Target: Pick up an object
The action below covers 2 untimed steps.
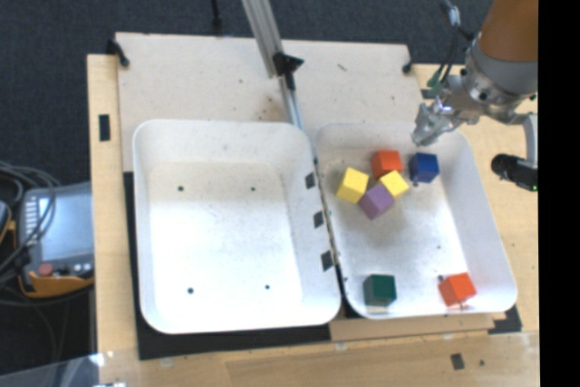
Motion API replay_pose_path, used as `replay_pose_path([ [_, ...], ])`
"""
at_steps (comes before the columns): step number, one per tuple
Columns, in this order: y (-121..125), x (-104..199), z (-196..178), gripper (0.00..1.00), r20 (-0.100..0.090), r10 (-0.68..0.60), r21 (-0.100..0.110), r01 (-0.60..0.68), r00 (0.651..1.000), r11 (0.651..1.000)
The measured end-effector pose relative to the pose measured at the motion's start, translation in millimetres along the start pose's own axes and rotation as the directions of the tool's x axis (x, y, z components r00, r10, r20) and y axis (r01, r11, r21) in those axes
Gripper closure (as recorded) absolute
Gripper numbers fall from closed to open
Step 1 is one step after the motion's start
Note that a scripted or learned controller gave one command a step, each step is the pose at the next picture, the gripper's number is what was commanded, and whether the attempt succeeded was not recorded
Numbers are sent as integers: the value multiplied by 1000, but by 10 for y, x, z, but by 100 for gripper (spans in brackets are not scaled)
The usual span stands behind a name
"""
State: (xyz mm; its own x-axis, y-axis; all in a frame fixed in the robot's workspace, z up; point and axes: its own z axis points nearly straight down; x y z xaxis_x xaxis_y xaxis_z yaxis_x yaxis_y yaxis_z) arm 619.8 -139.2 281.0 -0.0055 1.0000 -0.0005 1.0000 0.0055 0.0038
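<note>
Overhead, gripper [426, 133] hangs at the right bin's [489, 231] twelve-o'clock rim | grip state: cannot tell | blue cube [423, 166] just below it at six o'clock | orange cube [387, 162], yellow cubes and purple cube [376, 200] clustered at its eight o'clock.

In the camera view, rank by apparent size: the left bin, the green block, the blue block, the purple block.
1. Left bin, by far the largest.
2. Green block and purple block look about alike; no ranking between them.
3. Blue block looks slightly smaller, though it sits farther from the camera, so that is unsure.
</note>
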Motion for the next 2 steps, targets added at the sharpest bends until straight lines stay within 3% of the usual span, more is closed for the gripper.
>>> replay_pose_path([
  [2,-234,944,-24,100,-1,-1,3,1,1000,1000],
])
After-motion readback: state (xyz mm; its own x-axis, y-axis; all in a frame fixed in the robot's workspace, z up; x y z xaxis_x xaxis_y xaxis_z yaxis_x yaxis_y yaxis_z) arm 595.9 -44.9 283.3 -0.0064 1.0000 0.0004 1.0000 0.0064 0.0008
